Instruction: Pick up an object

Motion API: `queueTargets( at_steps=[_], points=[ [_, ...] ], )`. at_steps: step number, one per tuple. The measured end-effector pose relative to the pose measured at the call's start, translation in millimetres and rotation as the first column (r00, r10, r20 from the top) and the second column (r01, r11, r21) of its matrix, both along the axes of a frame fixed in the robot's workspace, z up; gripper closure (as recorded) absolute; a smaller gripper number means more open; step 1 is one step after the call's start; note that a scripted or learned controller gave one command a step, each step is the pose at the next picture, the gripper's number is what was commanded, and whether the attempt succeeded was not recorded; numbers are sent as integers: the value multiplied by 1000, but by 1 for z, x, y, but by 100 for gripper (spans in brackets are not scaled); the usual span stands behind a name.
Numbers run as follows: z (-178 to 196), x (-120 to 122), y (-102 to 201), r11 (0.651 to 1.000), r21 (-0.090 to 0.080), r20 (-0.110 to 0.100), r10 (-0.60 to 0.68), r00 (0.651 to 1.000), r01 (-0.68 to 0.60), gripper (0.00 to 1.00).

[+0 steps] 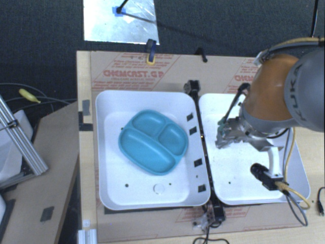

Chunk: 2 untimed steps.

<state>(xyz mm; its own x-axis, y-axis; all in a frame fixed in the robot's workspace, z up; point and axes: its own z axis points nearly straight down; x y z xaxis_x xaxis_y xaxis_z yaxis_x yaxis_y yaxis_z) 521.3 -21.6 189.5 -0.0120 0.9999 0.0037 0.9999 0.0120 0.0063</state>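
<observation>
Two white bins (pixel 109 151) share the table; blue plate (pixel 153 141) lies well left of the gripper (pixel 223 136), fingers' state indiscernible.

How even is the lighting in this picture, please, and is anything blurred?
Camera view: soft, even light; mild glare on the crinkled silver foil sheet; the sectioned blue plastic plate is sharp; the metal two-finger gripper looks slightly soft against the white right-hand bin.

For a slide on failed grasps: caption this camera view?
Grey KUKA arm's gripper over the right white bin; blue divided plastic plate lies in the left white bin.
</observation>
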Motion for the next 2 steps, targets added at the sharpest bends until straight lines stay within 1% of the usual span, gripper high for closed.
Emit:
queueTargets(
  at_steps=[1,2],
  points=[
    [-4,-19,92,1000,1,-7,2,1000,-2,100],
    [120,-21,152,1000,4,8,0,1000,0,100]
  ],
)
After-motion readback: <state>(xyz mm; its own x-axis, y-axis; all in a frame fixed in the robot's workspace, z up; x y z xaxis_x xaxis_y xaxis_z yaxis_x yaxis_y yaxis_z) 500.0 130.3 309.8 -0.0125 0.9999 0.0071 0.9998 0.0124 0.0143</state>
